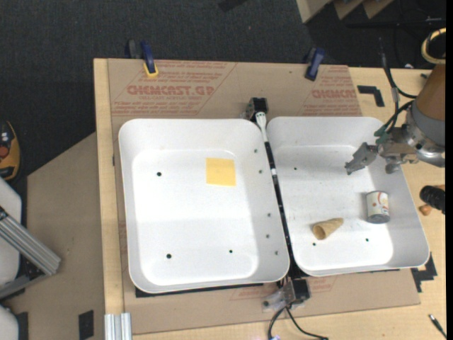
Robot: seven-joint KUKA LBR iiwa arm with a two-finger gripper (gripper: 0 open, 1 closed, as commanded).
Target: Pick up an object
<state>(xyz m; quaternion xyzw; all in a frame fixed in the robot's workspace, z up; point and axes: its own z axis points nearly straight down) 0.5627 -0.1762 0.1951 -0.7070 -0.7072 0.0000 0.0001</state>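
Note:
My gripper (372, 163) hangs over the upper right part of the right bin (318, 137), reaching in from the right. Its fingers (356, 161) stand spread apart, open, with nothing between them. Below it on the bin floor lies a small silver can (378, 207) with a red-and-white label, a short way from the fingertips. A tan cone-shaped piece (327, 228) lies further toward the bin's front, left of the can. A flat yellow square (220, 171) rests in the left bin (141, 211), near its upper middle.
The two bins sit side by side on a cardboard-covered bench (212, 83), with a black divider strip (272, 183) between them. Blue clamps (148, 57) hold the board's far edge. Cables run along the right side.

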